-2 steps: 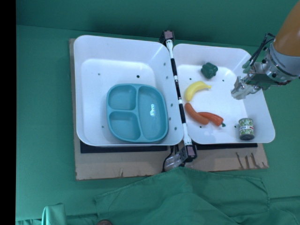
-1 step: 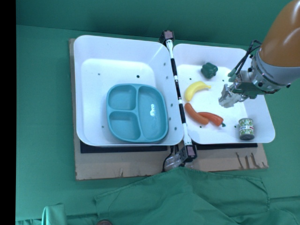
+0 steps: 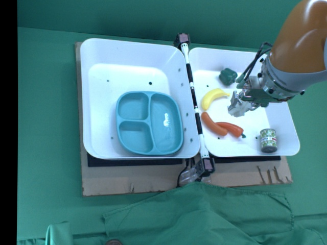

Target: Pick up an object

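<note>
In the right bin [image 3: 286,147] lie a yellow banana [image 3: 212,97], an orange-red sausage [image 3: 213,123], a red chilli pepper [image 3: 231,128], a dark green pepper [image 3: 228,76] and a small can with a green label [image 3: 267,140]. My gripper [image 3: 237,107] hangs over the middle of this bin, just right of the banana and above the chilli. Nothing shows between its fingers.
The left bin [image 3: 97,75] holds a light blue divided plate [image 3: 149,122]. A black and white bar [image 3: 192,93] runs between the two bins. Green cloth lies bunched in front of the bench [image 3: 204,213].
</note>
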{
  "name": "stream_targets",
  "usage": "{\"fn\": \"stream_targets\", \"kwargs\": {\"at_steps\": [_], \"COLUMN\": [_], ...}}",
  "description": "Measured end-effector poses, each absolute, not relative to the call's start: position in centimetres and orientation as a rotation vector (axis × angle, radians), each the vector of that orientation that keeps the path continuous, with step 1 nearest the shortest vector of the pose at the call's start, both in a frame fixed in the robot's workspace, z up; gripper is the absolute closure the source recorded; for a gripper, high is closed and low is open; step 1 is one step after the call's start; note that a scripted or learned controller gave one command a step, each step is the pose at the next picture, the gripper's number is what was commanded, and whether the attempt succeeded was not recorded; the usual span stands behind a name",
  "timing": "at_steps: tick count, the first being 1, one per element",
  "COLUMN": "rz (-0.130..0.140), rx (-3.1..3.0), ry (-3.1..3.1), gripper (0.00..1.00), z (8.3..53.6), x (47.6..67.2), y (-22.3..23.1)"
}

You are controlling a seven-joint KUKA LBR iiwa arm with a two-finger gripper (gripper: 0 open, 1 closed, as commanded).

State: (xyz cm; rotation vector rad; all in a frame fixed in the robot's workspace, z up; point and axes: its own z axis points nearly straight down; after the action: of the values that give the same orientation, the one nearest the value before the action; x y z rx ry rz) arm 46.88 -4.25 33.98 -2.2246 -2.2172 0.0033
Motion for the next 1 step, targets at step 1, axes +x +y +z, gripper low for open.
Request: {"fn": "stream_targets", "kwargs": {"at_steps": [1], "rz": [0.004], "rx": [-2.223], "ry": [-2.218], "gripper": [1.00], "z": [33.05], "x": [46.88], "y": [0.35]}}
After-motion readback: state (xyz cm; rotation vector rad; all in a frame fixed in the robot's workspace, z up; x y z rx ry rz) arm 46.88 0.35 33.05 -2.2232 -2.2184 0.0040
